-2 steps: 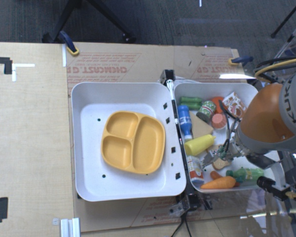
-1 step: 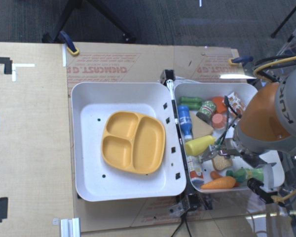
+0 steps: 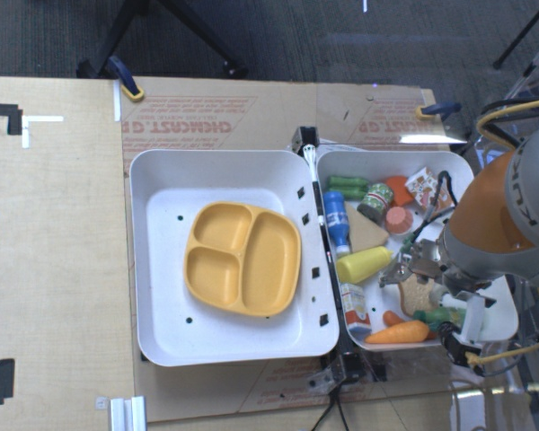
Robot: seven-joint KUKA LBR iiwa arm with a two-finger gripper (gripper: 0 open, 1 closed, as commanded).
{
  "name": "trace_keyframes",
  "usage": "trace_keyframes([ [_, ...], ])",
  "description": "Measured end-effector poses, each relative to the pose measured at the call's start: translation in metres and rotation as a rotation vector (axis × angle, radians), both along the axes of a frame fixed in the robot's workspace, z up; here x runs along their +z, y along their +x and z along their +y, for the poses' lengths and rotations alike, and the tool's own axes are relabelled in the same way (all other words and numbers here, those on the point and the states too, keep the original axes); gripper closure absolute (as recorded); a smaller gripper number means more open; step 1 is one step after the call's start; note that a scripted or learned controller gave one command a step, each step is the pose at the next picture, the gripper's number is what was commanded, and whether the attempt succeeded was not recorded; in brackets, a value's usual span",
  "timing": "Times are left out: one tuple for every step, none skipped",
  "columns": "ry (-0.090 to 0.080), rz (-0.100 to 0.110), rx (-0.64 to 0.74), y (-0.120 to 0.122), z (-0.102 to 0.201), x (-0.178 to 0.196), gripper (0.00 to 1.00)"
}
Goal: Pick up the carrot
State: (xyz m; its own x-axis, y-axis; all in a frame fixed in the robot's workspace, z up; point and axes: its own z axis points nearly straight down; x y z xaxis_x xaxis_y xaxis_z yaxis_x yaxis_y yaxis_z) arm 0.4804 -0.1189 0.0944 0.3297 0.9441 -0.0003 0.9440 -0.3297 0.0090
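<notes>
carrot (image 3: 397, 333): orange, green at its end
divided plate (image 3: 243, 259): yellow all over
bins (image 3: 153, 268): white
bottle (image 3: 336, 223): blue with a white cap
squeeze bottle (image 3: 363, 264): yellow
can (image 3: 375, 201): dark green, pale label
round lid (image 3: 398, 220): pinkish red
table (image 3: 45, 268): light wood; cardboard sheet (image 3: 216, 119) on it brown, red print

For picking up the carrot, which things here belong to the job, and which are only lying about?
Belong to the job:
- carrot, at the near edge of the right bin
- tool, above that bin

Only lying about:
- yellow divided plate in the left bin
- blue bottle
- yellow bottle
- green can
</notes>
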Motion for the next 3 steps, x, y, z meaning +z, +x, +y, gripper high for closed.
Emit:
trace_keyframes([
  [-0.003,0.001,0.049,0.0,0.021,0.0,0.0],
  [-0.007,0.002,0.383,-0.001,-0.053,0.0,0.0],
  [-0.002,0.001,0.287,0.001,-0.001,0.0,0.0],
])
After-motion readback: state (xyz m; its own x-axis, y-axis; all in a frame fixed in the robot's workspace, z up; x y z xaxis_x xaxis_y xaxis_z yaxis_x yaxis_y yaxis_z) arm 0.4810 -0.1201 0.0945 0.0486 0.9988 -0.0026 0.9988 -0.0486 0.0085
